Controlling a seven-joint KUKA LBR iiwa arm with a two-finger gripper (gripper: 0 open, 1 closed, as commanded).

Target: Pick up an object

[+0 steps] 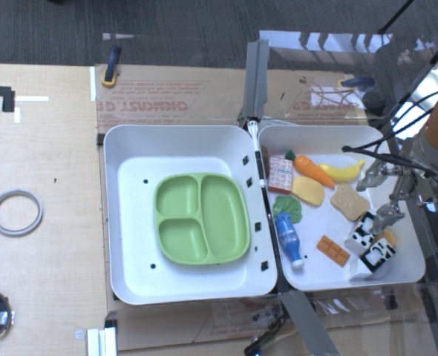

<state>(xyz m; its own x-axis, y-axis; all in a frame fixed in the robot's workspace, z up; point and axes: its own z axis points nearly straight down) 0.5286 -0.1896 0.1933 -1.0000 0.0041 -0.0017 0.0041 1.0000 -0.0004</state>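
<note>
Several toys crowd the right bin (308,277), and the gripper (380,193) hangs over its right side with fingers spread apart, nothing between them — one tip near the banana (343,171), the other just above the black-and-white block (363,233). That block lies just below the gripper, toward the bin's near edge, its long axis running diagonally; it looks the likeliest target. The bread slice (349,202) sits just left.

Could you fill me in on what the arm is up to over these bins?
The gripper hangs over the right bin, above a scatter of toy food: a carrot, a banana, a bread slice and a blue bottle. Nothing is between its fingers. A green divided plate sits in the left bin.
</note>
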